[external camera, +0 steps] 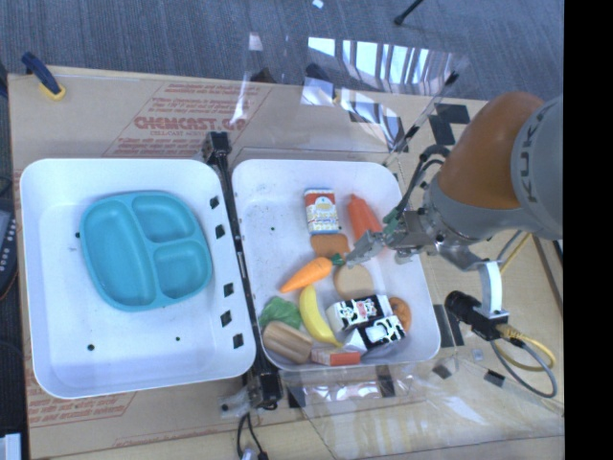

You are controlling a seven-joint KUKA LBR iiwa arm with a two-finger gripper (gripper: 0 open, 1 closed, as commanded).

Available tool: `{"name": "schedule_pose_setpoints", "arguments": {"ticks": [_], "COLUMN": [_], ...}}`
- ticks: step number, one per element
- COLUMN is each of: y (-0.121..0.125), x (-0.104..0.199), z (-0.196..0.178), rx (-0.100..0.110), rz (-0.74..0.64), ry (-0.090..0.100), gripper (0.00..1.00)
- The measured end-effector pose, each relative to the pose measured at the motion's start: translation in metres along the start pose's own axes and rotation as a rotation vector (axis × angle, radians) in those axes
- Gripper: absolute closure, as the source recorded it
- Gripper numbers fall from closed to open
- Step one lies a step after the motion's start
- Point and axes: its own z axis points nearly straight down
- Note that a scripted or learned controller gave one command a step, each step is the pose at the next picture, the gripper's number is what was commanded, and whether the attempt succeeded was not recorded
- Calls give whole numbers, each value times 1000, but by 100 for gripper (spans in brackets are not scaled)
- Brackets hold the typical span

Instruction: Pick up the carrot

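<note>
Even, fairly bright overhead light is recorded. Both white bins [57,286] are rendered near overexposure, with little surface detail. Strong glare is seen on a clear plastic sheet [378,70] at the desk's far edge. Shadows are soft and short. Overall sharpness is moderate; fine print on the cardboard [182,123] is slightly blurred.

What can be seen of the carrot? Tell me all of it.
The carrot is a small orange toy, smooth like plastic, tapering to a point at its lower-left end. It lies tilted on the floor of the right bin, near the middle. Its thick upper-right end meets a tan food piece; the banana lies just below. The gripper is close, up-right of it.
</note>
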Motion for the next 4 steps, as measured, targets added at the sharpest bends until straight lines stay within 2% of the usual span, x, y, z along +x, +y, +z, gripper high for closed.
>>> {"name": "schedule_pose_setpoints", "arguments": {"ticks": [1, 2, 3, 4], "y": [42, 44, 24, 25], "x": [40, 37, 95, 96], "z": [112, 100, 19, 11], "rx": [-18, -26, -2, 4], "rz": [-127, -135, 84, 76], "ry": [-5, -14, -2, 0], "gripper": [0, 100, 100, 100]}}
